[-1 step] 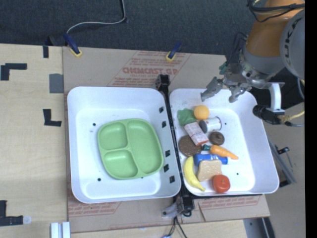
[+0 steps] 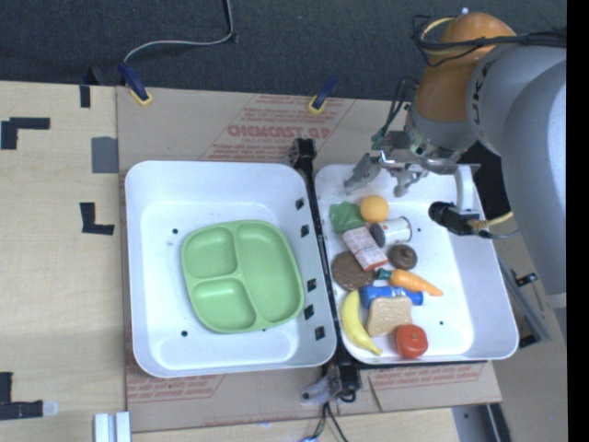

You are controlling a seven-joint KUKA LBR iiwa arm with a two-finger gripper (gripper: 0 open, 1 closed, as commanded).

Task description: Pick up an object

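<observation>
My gripper [image 2: 379, 180] hangs over the back of the right bin [image 2: 465, 288], its two fingers spread apart with nothing between them. Just below it lie an orange ball [image 2: 374, 209] and a green piece [image 2: 345, 216]. Further forward the bin holds a small can [image 2: 399, 230], a red-and-white packet [image 2: 363, 245], a brown cookie [image 2: 348, 270], a carrot [image 2: 419, 283], a blue item [image 2: 377, 294], a slice of bread [image 2: 389, 315], a banana [image 2: 355, 324] and a tomato [image 2: 412, 341].
The left bin [image 2: 156, 201] holds a green divided plate [image 2: 241, 275]. A black divider [image 2: 311, 219] runs between the bins. The grey arm with its orange band [image 2: 460, 63] fills the upper right, over the right bin's far corner.
</observation>
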